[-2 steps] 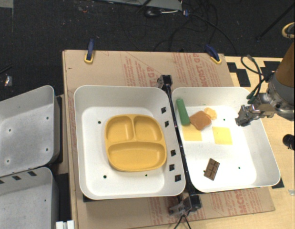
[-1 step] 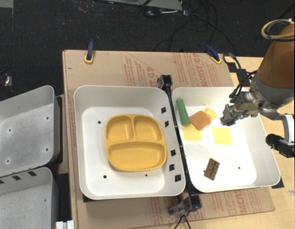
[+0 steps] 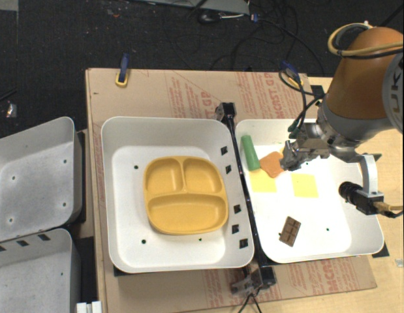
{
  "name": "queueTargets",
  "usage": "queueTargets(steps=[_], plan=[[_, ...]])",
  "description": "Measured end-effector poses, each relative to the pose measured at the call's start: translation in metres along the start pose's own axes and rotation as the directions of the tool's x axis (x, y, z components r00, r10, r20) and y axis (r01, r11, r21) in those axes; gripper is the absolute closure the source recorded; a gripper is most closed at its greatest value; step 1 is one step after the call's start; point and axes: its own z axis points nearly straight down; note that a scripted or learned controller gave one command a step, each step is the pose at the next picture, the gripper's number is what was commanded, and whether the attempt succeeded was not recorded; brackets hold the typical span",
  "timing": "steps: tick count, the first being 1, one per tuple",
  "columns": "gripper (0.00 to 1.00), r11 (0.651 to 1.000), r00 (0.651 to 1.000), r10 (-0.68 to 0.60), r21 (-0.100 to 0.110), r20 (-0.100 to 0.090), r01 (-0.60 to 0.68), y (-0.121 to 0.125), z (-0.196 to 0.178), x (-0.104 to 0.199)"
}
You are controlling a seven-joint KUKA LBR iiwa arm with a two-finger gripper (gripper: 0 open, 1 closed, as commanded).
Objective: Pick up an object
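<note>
In the right bin (image 3: 358, 240) lie a green stick (image 3: 249, 152), an orange piece (image 3: 272, 164), two yellow squares (image 3: 264, 183) (image 3: 305, 186) and a brown chocolate-like block (image 3: 290, 231). My gripper (image 3: 291, 160) hangs low at the orange piece's right edge, right against it. The wrist hides whatever is between the fingers.
The left bin (image 3: 123, 240) holds a yellow divided plate (image 3: 186, 195). A divider with black clips (image 3: 237, 188) separates the bins. Grey trays (image 3: 32, 175) sit off the bench at left. Cables run across the dark floor behind.
</note>
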Motion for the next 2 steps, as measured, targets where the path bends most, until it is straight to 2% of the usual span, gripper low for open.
queueTargets(steps=[2], plan=[[1.0, 1.0, 1.0, 0.001, 0.0, 0.001, -0.001, 0.009, -0.001, 0.105]])
